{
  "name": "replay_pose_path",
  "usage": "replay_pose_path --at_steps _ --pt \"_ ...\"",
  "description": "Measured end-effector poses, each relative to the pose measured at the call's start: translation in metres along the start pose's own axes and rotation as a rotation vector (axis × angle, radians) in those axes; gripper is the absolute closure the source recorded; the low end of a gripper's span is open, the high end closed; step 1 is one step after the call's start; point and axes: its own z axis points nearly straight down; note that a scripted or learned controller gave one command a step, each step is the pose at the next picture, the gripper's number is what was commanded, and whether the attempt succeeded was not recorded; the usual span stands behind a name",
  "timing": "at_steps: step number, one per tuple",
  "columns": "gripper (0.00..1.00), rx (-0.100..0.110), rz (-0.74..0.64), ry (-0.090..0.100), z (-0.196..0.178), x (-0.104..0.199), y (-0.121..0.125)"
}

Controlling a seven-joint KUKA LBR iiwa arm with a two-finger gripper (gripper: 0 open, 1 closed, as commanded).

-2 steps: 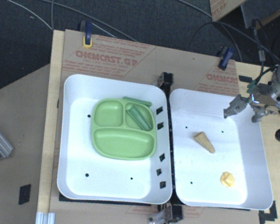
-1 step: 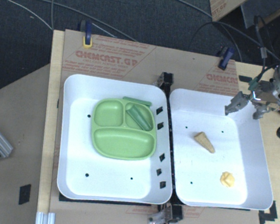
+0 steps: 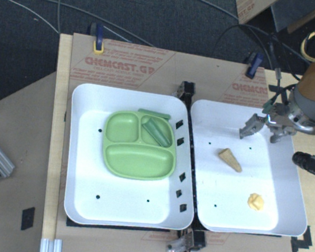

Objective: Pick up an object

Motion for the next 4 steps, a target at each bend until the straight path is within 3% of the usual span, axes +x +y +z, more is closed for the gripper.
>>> replay_pose_path --at_steps 2,3,4 --pt "0.0 -0.001 0.0 0.0 0.096 -0.002 -0.002" --pt "1.0 -0.008 0.001 -0.002 0.081 -0.002 0.0" --pt "1.0 -0.012 0.0 -0.004 0.025 -0.012 -0.002"
